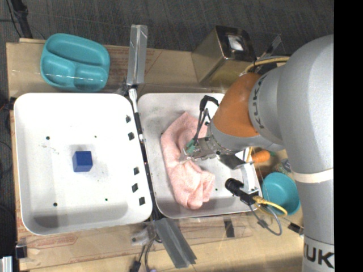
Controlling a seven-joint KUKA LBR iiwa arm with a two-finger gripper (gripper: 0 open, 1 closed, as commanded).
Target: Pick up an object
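While the arm (pixel 249 109) reaches from three o'clock, its gripper (pixel 191 152) presses into the pink cloth (pixel 184 163); finger state cannot be told. At nine o'clock sits a blue cube (pixel 83 160).

Bright, even overhead light covers the scene. The shallow white plastic left bin (pixel 34 152) is nearly washed out, with a soft grey shadow pooled in its lower-left corner. The shallow white right bin (pixel 150 109) looks greyer, shaded by the large grey robot arm with an orange band (pixel 295 95). The crumpled pink cloth (pixel 178 169) shows gentle fold shadows. Focus is slightly soft throughout, and the dark floor (pixel 170 4) appears grainy.
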